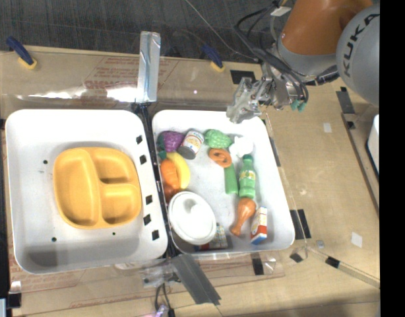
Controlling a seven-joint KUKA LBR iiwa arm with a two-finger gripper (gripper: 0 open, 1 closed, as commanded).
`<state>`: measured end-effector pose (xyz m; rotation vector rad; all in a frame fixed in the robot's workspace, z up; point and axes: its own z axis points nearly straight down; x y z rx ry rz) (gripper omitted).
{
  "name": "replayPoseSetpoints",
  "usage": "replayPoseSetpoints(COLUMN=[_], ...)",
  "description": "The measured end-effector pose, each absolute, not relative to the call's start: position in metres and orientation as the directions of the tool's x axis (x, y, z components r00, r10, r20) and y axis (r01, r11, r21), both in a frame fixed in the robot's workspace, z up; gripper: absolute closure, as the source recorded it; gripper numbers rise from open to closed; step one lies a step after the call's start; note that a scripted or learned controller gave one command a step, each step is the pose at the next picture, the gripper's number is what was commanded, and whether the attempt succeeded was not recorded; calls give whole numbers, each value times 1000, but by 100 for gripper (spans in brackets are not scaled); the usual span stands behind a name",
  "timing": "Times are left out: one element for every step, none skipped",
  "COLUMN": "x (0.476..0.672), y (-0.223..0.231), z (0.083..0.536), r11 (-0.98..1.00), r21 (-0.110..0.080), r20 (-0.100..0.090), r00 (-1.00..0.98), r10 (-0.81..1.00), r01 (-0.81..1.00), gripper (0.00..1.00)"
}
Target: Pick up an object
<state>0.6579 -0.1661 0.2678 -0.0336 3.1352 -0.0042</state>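
Meanwhile, a jumble of small plastic toy foods point(212, 170) is lying in the right-hand shallow white bin point(278, 203): a purple grape bunch point(169, 140), a green bottle point(247, 177), an orange carrot point(169, 176) and a round white bowl point(191, 215). Above the bin's far rim, the metal two-finger gripper point(241, 107) is hovering with nothing between its slightly parted fingers. Alongside, a yellow divided tray point(97, 185) is sitting in the left white bin point(24, 177).
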Motion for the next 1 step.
replayPoseSetpoints(x=[657], y=[-138], z=[261], r11=[998], r21=[0], r20=[-1], r00=[-998], r10=[-68], r01=[-68], gripper=[100])
